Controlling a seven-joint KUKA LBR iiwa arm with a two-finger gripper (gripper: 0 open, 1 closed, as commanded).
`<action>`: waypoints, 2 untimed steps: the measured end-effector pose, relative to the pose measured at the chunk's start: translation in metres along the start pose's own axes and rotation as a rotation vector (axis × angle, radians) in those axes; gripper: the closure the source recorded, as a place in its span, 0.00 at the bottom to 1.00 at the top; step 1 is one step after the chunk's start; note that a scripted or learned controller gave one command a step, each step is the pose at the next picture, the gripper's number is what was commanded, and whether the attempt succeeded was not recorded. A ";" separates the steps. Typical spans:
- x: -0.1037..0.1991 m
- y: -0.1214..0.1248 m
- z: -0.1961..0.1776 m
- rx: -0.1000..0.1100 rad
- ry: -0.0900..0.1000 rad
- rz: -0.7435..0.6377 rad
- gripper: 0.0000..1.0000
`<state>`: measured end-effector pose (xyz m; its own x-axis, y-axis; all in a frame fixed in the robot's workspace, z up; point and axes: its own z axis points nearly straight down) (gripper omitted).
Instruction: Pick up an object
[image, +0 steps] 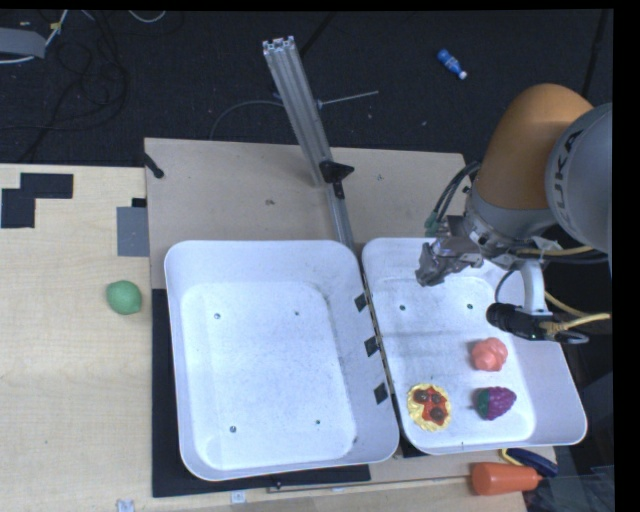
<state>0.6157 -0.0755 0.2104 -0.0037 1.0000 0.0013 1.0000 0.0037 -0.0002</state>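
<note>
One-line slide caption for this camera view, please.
KUKA arm's hand hovers over right bin holding toy pizza, grapes and peach.

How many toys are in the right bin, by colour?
Pink toy: 1
Purple toy: 1
Yellow toy with red spots: 1
Total in the right bin: 3
</note>
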 end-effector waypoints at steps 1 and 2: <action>0.039 -0.015 0.000 0.001 -0.001 0.002 1.00; 0.086 -0.030 -0.016 -0.001 -0.001 0.002 1.00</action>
<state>0.5851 0.0100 0.2268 -0.0021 1.0000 0.0002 1.0000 0.0021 0.0004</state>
